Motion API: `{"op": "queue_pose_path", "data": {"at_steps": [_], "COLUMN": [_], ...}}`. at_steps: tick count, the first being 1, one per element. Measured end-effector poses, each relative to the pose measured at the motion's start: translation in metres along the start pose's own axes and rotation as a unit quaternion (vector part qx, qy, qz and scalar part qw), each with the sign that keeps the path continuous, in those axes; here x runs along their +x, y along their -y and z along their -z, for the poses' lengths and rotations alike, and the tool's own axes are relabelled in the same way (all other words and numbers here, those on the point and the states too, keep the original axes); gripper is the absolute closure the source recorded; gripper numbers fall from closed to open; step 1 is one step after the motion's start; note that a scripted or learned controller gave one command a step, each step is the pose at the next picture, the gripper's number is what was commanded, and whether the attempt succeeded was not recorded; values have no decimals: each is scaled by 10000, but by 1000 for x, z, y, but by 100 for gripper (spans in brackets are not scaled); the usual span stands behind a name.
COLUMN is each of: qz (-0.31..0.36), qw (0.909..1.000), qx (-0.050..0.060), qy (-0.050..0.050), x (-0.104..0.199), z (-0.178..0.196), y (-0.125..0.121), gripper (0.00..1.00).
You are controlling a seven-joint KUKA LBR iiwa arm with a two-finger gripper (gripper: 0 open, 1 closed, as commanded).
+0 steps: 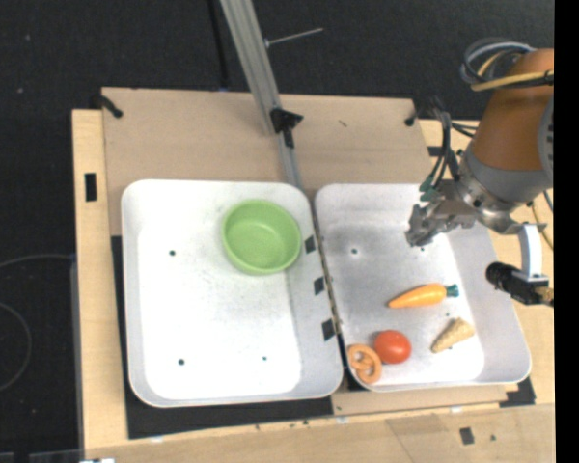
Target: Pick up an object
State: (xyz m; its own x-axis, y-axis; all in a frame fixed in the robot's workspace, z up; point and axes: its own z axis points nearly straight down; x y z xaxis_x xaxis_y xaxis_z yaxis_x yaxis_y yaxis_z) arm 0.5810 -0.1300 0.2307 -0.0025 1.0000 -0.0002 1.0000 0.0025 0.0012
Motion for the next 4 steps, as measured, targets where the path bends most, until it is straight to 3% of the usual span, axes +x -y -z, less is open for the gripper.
{"op": "queue_pose_path", "data": {"at_steps": [3, 4], "qz": [31, 30], "qw": [10000, 10000], "qx": [16, 32], "qy": [-17, -12], "x": [151, 214], "z": [28, 22], "y": [17, 24], "gripper": [100, 100]}}
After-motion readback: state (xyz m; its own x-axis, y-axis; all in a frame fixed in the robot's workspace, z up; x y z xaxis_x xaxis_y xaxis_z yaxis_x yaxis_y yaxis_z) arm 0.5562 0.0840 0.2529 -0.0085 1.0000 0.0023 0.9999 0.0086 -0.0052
